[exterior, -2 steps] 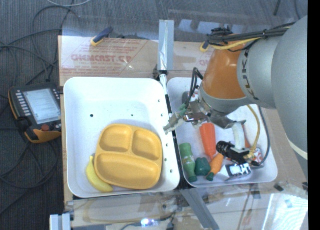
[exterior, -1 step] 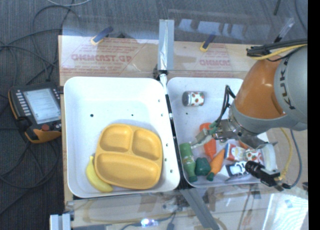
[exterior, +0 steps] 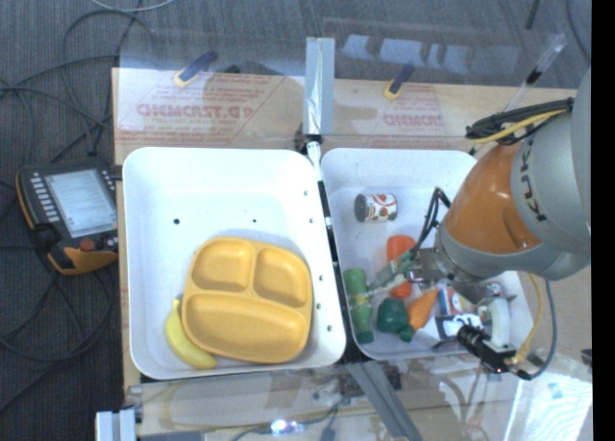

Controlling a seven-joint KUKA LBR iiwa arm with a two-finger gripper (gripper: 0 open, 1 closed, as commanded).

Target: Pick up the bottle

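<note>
The green bottle (exterior: 357, 303) lies in the right bin (exterior: 413, 160), at nine o'clock from the tool (exterior: 444, 303). I cannot tell the tool's state. The arm (exterior: 509, 208) bends over the bin from three o'clock.

Two white bins sit on the bench: the left bin (exterior: 154, 189) and the right bin (exterior: 404, 165). One yellow divided tray (exterior: 252, 300) and one banana (exterior: 184, 341) lie well left of the hand (exterior: 452, 309). Beside it: one can (exterior: 376, 207), one green bottle (exterior: 357, 305), perhaps two carrots (exterior: 420, 307).
</note>
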